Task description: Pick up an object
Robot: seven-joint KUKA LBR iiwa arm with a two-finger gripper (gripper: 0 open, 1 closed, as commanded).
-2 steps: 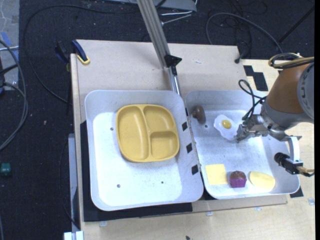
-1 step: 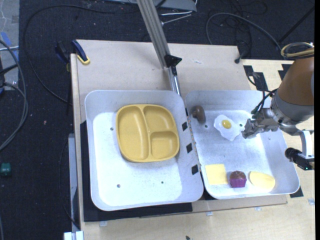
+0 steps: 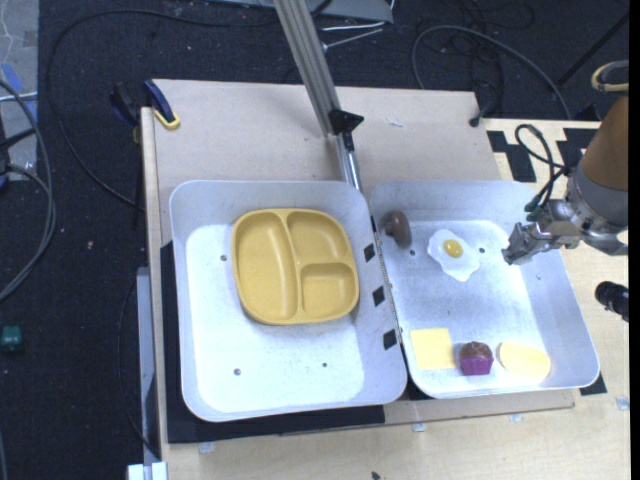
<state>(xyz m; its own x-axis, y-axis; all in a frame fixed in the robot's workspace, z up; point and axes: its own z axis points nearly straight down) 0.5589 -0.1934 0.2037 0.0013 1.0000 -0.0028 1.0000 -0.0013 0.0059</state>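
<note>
The worktop [image 3: 420, 118] is seen to carry two white bins side by side. In the left bin [image 3: 215, 368] a yellow divided plate [image 3: 296, 266] is set. In the right bin [image 3: 560, 298] five small things are spread: a pale yellow round [image 3: 524, 361] and a yellow square slice [image 3: 432, 348] along the near edge, a purple piece [image 3: 475, 358] between them, a fried egg [image 3: 453, 253] further back, and a brown lump [image 3: 397, 227] by the left wall. The pincer [image 3: 520, 245] is held over the right bin's far right part; whether it is open or closed cannot be told. The fried egg is judged the nearest thing, lying just to the pincer's left in the picture at about the same depth, with bare bin floor between.
</note>
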